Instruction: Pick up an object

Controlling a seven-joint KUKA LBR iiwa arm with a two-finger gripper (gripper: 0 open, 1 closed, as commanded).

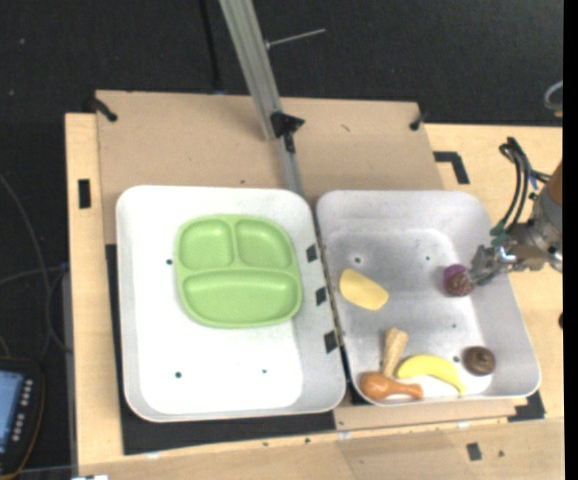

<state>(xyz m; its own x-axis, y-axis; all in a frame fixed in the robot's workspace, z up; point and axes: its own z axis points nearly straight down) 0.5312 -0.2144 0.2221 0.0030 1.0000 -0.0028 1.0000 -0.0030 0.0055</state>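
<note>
Target object: a small purple ball-like piece lies in the right bin, near that bin's right wall, about halfway down its length.
Contact: the hand sits just beside the purple piece on its right, its tip at or touching the piece; whether the piece lies between the fingers cannot be told at this size.
Hand state: cannot be told; the fingers are too small and blurred against the bin wall to read as apart or together.
Arm: it comes in over the right wall of the right bin, with cables looping above the wrist.
Step in hand: judged as the reach-and-close stage of the pick, with the purple piece resting on the bin floor, not yet lifted.
Next move calls for: a firm close around the piece, then a straight lift clear of the wall; a round piece is likely to roll away if the fingers meet it off-centre.
Other things in the right bin: a yellow lump near the left wall; a tan cone, a banana, an orange-brown piece and a dark brown round piece grouped at the near end, well apart from the hand.
Left bin: holds a green divided plate.
Worktop: carries both bins side by side.
</note>
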